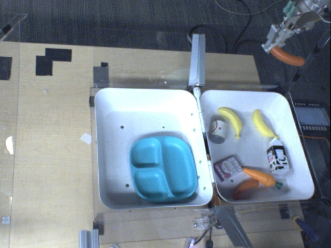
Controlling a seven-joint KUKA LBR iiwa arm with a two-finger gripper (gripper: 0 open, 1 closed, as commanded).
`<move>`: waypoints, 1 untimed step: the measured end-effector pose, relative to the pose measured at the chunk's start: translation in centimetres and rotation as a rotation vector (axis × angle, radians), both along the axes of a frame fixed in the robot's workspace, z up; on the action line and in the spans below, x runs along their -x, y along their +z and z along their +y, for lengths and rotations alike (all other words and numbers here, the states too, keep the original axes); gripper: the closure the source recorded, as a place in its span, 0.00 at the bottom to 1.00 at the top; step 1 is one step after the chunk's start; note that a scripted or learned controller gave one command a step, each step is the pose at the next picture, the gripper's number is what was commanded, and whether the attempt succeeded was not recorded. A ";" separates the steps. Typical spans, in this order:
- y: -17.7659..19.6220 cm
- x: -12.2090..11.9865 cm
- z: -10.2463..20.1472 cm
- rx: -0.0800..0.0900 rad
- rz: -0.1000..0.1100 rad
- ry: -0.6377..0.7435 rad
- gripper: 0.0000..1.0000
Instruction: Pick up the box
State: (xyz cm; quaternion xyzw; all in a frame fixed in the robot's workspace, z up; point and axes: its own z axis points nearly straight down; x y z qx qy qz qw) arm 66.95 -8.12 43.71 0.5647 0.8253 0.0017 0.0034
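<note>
One carrot [287, 57] is what my pincer [277, 44] has in its grip, the orange root caught at its near end between my two fingers and sticking out to the right, high over the dark floor beyond the far right corner of the bench, well apart from both bins.

Below me lies the right bin [296, 119]. At its back are two bananas, one [230, 120] near the middle and one [262, 124] further right. Just left of the first banana a small can [217, 131] lies on its side. Near the right wall sits a small white carton [277, 158] with bold black print that I cannot read. The box [228, 168] I am meant to pick up lies flat toward the front left of this bin, maroon with a pale label too blurred to make out. Beside it a second carrot [260, 177] lies slantwise with its green stub to the right, and just in front of that sits a reddish-brown lump [245, 189] I cannot name.

The left bin [111, 119] holds a blue divided tray [163, 167] with three compartments, set toward its front right.

Both bins rest on a pale wooden bench [46, 154] bearing black tape marks [51, 61] at the far left; a grey metal bar [197, 61] runs back from between the bins, and cables [243, 9] lie on the dark carpet behind
</note>
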 end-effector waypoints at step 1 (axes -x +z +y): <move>0.0 0.0 1.1 0.001 0.000 0.097 1.00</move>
